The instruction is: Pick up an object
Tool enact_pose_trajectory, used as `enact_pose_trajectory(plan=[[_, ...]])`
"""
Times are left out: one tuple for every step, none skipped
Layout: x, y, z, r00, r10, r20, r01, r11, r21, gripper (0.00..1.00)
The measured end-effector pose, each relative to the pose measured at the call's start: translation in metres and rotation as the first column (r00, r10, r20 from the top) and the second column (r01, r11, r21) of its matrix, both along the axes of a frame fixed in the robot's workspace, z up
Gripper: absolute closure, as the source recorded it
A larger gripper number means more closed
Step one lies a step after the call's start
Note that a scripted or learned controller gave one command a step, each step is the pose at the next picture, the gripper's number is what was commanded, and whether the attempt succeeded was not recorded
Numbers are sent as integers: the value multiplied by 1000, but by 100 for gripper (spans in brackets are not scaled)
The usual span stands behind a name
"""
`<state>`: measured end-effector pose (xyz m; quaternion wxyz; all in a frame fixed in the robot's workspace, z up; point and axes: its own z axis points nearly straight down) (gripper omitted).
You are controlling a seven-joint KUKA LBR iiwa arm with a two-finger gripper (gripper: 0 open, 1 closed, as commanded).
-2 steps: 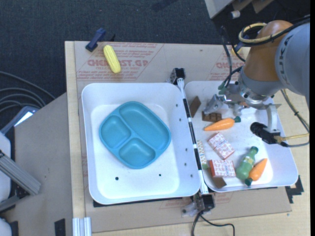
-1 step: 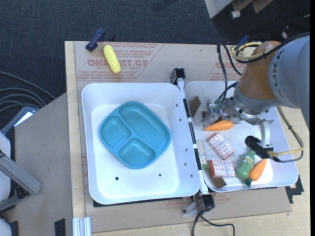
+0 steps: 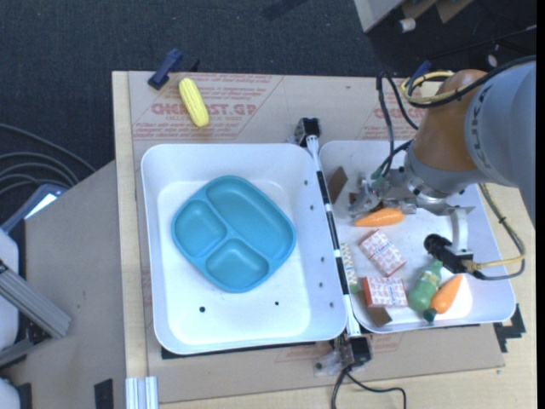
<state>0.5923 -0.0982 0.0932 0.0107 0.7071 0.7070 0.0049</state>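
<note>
Just beside pincer [image 3: 375, 196], carrot [image 3: 379, 218]

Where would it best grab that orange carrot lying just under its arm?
Probably across the middle of the carrot, coming straight down from above. It lies flat, roughly left to right, long and slim, so closing across its narrow width suits it. The bin wall stands near its left tip.

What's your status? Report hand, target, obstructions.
Hand low in right bin, over the carrot; grip unconfirmed. Carrot lying flat on bin floor. Patterned box just below it, brown block to its upper left.
</note>
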Motion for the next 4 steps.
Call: enact_pose_trajectory(plan=[[2, -3, 12, 1000, -1, 8, 1, 1000, -7, 100], [1, -3, 12, 1000, -2, 7, 2, 1000, -6, 0], [22, 2, -9, 1000, 1, -22, -1, 1000, 9, 0], [67, 0, -10, 998, -8, -61, 9, 1000, 11, 0]])
